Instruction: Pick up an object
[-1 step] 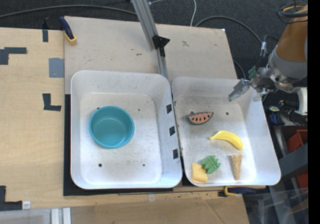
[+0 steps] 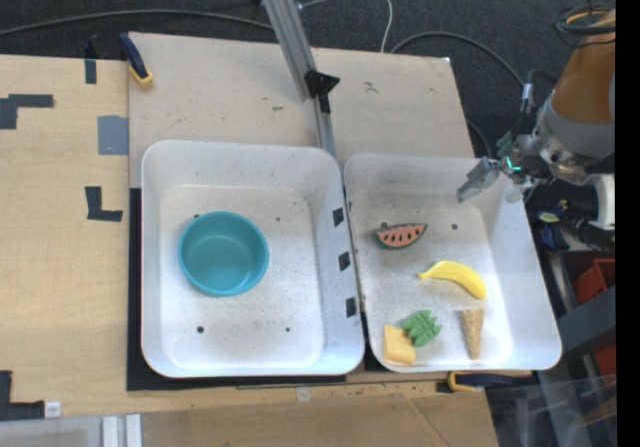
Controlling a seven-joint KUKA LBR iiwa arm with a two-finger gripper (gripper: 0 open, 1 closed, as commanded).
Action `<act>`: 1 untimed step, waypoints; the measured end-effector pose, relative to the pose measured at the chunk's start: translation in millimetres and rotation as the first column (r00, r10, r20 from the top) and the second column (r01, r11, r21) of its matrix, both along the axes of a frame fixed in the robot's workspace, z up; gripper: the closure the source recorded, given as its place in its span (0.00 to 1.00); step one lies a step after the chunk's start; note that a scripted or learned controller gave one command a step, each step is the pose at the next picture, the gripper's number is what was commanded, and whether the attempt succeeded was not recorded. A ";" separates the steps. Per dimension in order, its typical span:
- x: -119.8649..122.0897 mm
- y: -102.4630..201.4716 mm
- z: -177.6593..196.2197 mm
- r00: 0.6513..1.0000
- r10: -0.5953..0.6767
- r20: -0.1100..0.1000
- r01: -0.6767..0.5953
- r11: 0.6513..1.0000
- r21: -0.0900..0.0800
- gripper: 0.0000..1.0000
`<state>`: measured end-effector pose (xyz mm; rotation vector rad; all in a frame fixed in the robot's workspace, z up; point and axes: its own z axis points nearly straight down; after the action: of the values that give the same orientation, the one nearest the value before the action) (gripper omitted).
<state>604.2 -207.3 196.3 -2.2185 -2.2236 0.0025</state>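
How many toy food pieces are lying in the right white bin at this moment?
5, all in its lower half: a red watermelon slice near the middle, a yellow banana below it, then a yellow cheese-like wedge, a green leafy piece and a tan ice-cream cone along the near edge.

Two bins side by side on counter [image 2: 220,95]. Left bin [image 2: 160,335] holds bowl [image 2: 224,253], left of centre. Right bin [image 2: 530,335]: watermelon slice [image 2: 401,234] toward rear-left; banana [image 2: 455,277] mid-right; leafy piece [image 2: 422,326], block [image 2: 398,346], cone [image 2: 471,331] along front edge. Gripper [image 2: 478,180] over right bin's rear-right corner.
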 end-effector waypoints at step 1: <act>-3.3 0.5 -64.8 1.000 0.000 -0.006 0.000 1.000 0.002 0.00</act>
<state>600.9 -206.8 131.5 -2.2152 -2.2193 0.0074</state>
